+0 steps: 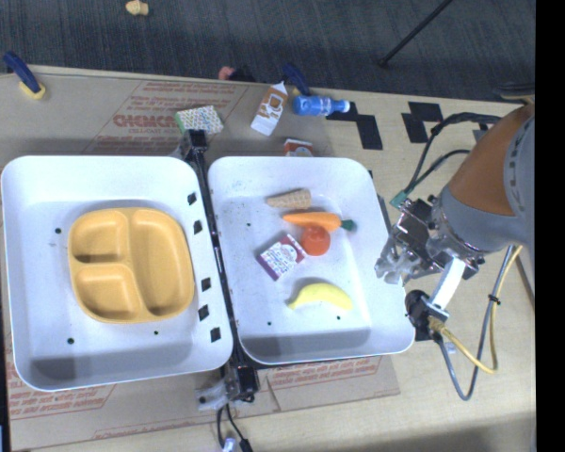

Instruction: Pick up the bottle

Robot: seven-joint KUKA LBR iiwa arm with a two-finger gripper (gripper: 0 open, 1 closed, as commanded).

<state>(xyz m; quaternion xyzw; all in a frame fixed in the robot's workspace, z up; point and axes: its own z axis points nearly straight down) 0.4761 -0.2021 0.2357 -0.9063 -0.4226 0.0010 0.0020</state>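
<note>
The bottle [320, 106] is small, blue and clear, and lies on its side on the bench behind the right bin [363, 172], outside it. My gripper [394, 264] hangs over the right rim of that bin, well in front of the bottle and to its right. Nothing shows in its grasp. The grey arm with its orange band [485, 172] reaches in from the right.
The right bin holds a biscuit stick [289, 199], a carrot [313, 220], a red round piece [316, 242], a purple packet [281, 257] and a banana [321, 296]. A yellow divided plate [132, 262] lies in the left bin. A small carton [269, 109] stands left of the bottle.
</note>
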